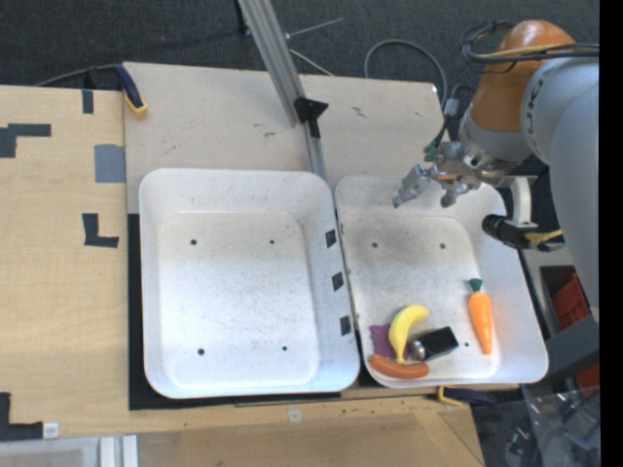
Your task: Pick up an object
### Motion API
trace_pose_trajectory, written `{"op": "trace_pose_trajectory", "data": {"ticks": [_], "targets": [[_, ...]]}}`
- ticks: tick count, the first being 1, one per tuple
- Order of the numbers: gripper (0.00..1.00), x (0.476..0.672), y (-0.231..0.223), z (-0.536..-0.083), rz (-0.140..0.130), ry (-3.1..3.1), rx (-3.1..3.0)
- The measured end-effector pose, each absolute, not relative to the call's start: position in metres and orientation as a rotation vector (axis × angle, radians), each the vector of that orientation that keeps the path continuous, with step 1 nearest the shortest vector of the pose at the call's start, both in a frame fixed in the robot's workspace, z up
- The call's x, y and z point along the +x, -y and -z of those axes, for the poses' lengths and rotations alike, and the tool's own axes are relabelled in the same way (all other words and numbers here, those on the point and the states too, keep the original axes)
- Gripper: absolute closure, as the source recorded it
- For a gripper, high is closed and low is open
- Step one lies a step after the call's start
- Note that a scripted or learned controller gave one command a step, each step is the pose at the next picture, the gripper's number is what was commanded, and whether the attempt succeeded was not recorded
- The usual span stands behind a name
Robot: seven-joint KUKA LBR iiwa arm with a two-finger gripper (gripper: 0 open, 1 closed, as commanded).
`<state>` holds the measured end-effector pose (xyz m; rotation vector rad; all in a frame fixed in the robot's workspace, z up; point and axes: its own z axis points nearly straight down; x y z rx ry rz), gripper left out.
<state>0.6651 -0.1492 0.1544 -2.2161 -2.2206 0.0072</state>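
Note:
In the right bin (409, 241), a yellow banana (406, 326) lies near the front edge. Beside it is a small black block (436, 342), and a red-orange sausage (397, 367) lies along the front rim. An orange carrot with a green top (480, 317) rests by the right wall. A bit of purple (378, 338) shows left of the banana. My gripper (426, 191) hovers over the bin's far edge, well apart from these objects. Its two fingers stand spread, with nothing between them.
The left bin (234, 280) sits next to the right one. A slanted metal pole (282, 66) crosses the bench behind the bins. A black cable (399, 56) loops at the back. The arm's body fills the right side.

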Motion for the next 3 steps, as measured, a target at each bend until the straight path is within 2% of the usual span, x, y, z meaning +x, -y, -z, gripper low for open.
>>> {"op": "trace_pose_trajectory", "data": {"ticks": [1,2,3], "targets": [[0.0,0.672,0.154,-0.101,-0.009,2.22,-2.216],[1.0,0.674,0.154,-0.115,-0.004,2.226,-2.217],[1.0,0.668,0.158,-0.162,0.002,2.224,-2.222]]}}
